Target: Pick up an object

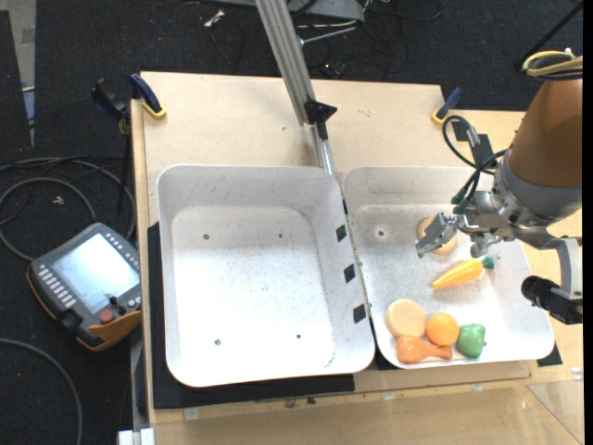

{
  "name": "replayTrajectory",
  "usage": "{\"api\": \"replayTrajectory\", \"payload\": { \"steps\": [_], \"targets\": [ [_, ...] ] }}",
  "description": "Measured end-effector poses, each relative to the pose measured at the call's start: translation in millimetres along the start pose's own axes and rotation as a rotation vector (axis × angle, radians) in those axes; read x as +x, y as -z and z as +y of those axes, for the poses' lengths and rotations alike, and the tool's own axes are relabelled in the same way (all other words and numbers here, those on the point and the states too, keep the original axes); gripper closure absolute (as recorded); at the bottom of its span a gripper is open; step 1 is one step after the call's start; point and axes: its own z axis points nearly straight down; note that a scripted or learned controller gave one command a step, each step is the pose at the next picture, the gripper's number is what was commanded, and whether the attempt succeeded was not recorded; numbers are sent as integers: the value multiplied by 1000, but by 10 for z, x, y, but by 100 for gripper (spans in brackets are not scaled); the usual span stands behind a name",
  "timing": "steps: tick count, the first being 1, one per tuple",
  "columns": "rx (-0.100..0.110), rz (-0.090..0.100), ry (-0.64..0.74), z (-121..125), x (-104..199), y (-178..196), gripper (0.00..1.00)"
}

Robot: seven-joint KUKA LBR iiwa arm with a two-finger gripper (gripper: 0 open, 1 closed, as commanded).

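My gripper [457,241] hangs over the right bin [389,188], near its middle, with its fingers spread open. A pale tan round object [447,236] lies partly hidden behind the left finger [432,238]; I cannot tell whether they touch. Just below the gripper a yellow-orange carrot-like piece [459,273] lies on the bin floor. Nothing is gripped between the fingers.
At the right bin's front sit a pale disc [406,317], an orange ball [443,327], a green pepper [472,339] and an orange piece [419,349]. The left bin [185,188] lies beside it. A slanted metal pole [287,49] rises behind the bins.
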Motion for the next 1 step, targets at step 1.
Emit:
{"api": "replayTrajectory", "payload": {
  "steps": [1],
  "targets": [
    [-4, -1, -2, 7, -2, 22, 0]
  ]
}}
